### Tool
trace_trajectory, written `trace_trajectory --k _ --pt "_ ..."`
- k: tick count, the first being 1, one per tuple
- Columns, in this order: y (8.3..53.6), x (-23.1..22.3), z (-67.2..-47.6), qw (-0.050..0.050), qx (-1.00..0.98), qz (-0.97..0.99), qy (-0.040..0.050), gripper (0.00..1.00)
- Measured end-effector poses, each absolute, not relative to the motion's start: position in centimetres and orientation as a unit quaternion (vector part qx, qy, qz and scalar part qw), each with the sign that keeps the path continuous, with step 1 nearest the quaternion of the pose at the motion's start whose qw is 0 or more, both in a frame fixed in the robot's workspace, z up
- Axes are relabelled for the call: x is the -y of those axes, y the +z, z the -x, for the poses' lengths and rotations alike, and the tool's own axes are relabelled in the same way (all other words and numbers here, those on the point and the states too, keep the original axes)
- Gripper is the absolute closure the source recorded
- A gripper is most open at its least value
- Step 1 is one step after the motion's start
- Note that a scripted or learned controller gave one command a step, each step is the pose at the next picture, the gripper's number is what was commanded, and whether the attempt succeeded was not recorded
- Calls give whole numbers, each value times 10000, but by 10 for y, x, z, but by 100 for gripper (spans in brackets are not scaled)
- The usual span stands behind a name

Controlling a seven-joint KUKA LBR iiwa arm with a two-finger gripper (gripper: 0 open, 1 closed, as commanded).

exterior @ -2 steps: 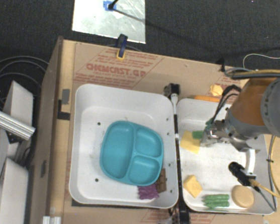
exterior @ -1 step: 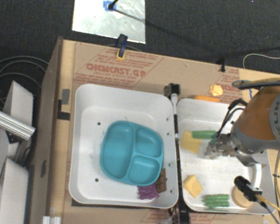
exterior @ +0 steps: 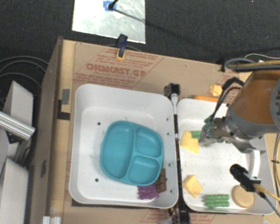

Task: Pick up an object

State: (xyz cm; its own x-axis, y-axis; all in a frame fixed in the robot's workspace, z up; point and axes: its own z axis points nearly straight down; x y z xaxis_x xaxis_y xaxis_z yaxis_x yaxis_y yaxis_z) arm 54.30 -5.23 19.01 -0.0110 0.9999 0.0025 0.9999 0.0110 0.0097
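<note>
My gripper (exterior: 207,136) hangs low over the left part of the right bin (exterior: 219,167), coming down from the grey and orange arm at the right. Its tip is right beside a yellow wedge (exterior: 190,143) that lies against the bin's left wall, with a small green piece (exterior: 196,134) at the wedge's upper edge. I cannot tell whether the tip touches either of them. A second yellow chunk (exterior: 193,185), a green ridged piece (exterior: 216,199) and a tan round disc (exterior: 243,198) lie along the bin's near edge.
The left bin (exterior: 93,103) holds a blue divided plate (exterior: 132,152), with a purple piece (exterior: 146,191) and a brown piece (exterior: 162,181) at its lower right. An orange thing (exterior: 202,97) and a yellow thing (exterior: 215,89) lie by the right bin's far edge.
</note>
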Motion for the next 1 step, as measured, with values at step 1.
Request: trace_trajectory --k 1 --pt "178 114 -568 22 -7064 -7078 3 100"
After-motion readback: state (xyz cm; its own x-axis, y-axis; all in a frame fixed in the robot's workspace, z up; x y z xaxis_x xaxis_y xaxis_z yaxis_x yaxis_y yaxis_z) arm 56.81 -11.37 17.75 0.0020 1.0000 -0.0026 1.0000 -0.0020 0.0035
